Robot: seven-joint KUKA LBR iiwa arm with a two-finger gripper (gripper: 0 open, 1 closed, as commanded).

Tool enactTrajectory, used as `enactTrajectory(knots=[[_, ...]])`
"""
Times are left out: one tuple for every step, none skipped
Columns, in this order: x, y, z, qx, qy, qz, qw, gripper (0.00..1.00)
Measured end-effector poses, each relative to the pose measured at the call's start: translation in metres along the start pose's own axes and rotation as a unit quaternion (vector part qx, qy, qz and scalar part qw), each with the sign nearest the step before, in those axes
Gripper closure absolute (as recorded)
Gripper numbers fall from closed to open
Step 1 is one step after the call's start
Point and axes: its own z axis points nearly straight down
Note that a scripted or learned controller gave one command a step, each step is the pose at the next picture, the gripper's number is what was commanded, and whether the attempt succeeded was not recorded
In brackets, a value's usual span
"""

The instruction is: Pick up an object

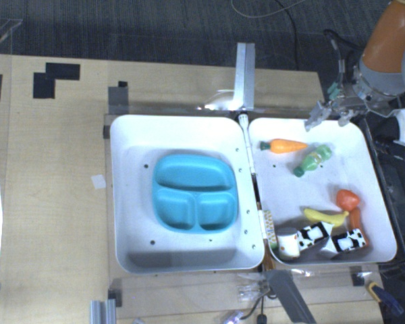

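White plastic is what catches the eye first: two shallow bins sit side by side on the pale wooden worktop. The left bin holds a blue divided tray lying flat near its middle, three compartments facing up.

The right bin carries the small things. Near its far edge lies a toy carrot, orange with a green tip pointing toward the divider between the bins. Just beside it, slightly nearer to me, a green bottle lies tilted on its side. Toward the near right there is a red-orange piece, perhaps a toy pepper or tomato, and a yellow banana just beside it. At the near edge two black-and-white patterned items lie close together, with a small whitish object just to their left; I cannot make out what these are.

From the right the grey arm with its orange band leans in over the far right corner of the right bin. Its tool hangs above the bin's far rim, well apart from the banana and the patterned items, and nearer the carrot and bottle without touching either. Nothing shows between its fingers, and whether they stand apart or together I cannot tell from here.

A thin cable loops across the dark floor beyond the worktop.
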Motion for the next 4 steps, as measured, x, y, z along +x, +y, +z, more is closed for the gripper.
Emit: enactTrajectory(knots=[[0.034,0.004,0.093,0.001,0.001,-0.067,0.9977,0.00],[0.025,0.004,0.110,0.001,0.002,-0.089,0.9960,0.00],[0.054,0.003,0.118,0.010,0.000,0.085,0.9963,0.00],[0.059,0.006,0.107,0.007,0.002,0.081,0.9967,1.00]])
